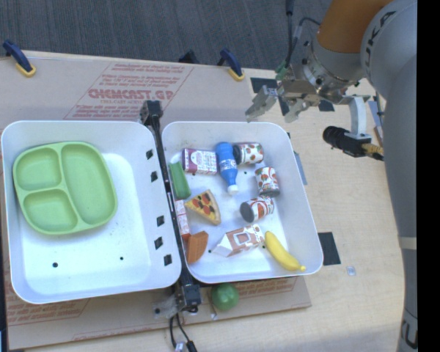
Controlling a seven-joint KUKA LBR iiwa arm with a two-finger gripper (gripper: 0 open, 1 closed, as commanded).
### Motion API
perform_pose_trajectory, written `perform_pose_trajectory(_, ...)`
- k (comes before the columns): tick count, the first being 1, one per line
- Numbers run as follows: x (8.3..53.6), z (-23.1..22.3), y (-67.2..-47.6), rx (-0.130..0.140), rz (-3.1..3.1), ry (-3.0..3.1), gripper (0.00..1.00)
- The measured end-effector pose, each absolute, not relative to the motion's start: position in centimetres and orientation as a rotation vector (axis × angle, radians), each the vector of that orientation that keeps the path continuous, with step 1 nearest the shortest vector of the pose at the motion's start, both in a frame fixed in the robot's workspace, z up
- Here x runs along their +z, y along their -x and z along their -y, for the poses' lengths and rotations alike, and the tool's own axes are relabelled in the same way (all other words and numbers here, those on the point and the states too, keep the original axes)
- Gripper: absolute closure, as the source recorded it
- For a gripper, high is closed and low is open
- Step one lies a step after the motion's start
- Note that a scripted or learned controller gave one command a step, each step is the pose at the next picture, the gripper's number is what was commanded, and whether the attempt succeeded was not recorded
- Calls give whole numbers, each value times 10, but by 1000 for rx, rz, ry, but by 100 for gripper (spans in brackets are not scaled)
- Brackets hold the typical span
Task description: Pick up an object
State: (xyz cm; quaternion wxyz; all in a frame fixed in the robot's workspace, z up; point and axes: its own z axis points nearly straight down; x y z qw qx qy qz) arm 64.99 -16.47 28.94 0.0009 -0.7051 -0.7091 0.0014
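Lying below the open jaws, the blue bottle

Gripper hangs over the bench just past the right white bin's far rim, jaws spread, nothing between them. Right bin: yellow plastic banana, blue bottle, pizza slice toy. Left white bin: green sectioned plate.

A light wooden counter stands on dark grey carpet. A brown cardboard sheet with red print lies on the counter, held at its far edge by blue and yellow clamps. Lighting is even and soft.
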Motion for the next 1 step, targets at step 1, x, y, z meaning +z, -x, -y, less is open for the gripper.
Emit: perform_pose_trajectory(1,109,157,-616,7,2224,2211,0)
